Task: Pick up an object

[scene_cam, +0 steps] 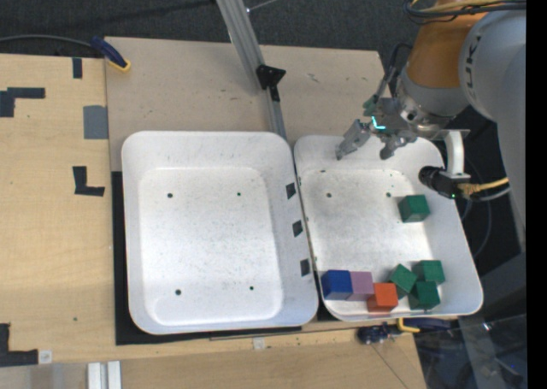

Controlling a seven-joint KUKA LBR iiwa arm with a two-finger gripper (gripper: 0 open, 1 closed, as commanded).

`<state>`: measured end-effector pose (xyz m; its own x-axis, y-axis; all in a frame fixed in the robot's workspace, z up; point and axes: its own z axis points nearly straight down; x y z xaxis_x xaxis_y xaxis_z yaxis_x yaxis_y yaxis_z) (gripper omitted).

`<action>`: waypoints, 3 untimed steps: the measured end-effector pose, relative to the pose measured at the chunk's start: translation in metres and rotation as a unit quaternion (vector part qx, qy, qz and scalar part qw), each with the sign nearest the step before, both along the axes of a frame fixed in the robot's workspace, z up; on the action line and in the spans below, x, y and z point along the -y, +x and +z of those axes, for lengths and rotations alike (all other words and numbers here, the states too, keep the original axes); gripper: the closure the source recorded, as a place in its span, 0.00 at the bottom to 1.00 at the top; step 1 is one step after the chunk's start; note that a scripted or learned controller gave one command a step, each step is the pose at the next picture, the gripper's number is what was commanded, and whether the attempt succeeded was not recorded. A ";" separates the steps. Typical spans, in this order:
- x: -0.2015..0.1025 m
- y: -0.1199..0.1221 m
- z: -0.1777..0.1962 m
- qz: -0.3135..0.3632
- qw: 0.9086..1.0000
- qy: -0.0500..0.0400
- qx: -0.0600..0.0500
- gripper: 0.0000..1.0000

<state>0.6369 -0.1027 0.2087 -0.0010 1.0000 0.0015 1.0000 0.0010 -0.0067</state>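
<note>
Blocks (382,285) crowd right bin (342,208) — fingers (349,144) spread, nothing gripped

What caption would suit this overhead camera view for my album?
Open gripper poised above the right bin, with colored blocks clustered along its near edge.

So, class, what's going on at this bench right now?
A grey robot arm reaches in from the right, its gripper open over the far edge of the right bin with nothing between its fingers. The blocks lie untouched: one green block alone, and a cluster at the near edge with a blue block, a purple block, an orange block and three more green ones. The left bin sits alongside.
</note>
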 end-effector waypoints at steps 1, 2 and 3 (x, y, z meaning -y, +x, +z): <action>0.000 0.001 0.003 0.001 1.000 0.000 0.002 0.00; -0.005 0.006 -0.059 0.000 1.000 -0.001 0.000 0.00; -0.005 0.004 -0.114 0.000 1.000 -0.001 0.000 0.00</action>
<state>0.6408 -0.0974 0.0949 -0.0015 1.0000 -0.0007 1.0000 0.0015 -0.0077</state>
